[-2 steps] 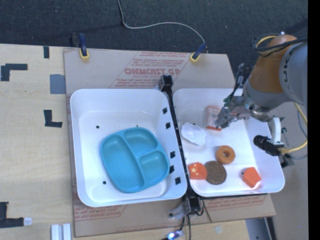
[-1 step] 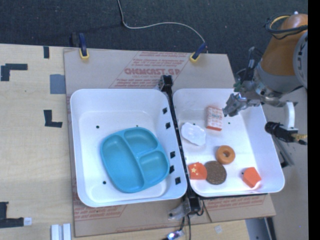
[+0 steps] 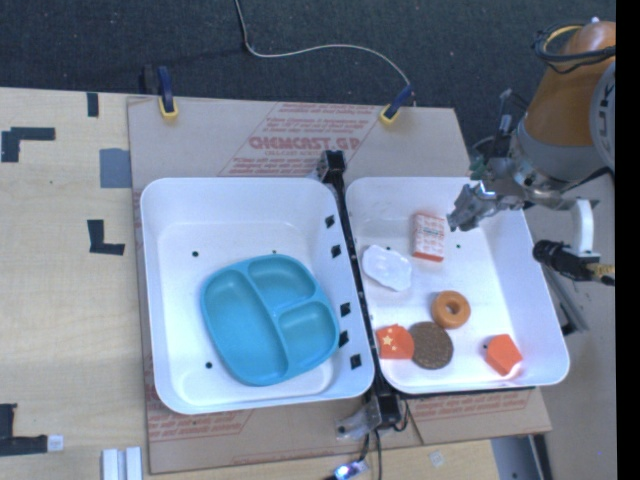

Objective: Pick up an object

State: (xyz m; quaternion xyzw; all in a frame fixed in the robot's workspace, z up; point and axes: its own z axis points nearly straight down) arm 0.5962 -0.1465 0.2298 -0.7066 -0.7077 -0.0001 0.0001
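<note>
Hovering beside the small orange-and-white cardboard carton (image 3: 429, 236), the two-finger gripper (image 3: 466, 211), aperture indeterminate, should pinch its light, crushable long sides gently

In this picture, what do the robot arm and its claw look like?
The arm is grey metal, rounded, with an orange band above the wrist. Dark cables loop over the orange part. The claw is small, dark grey, and looks angular. A white part with a black tip sticks out beside the arm.
</note>
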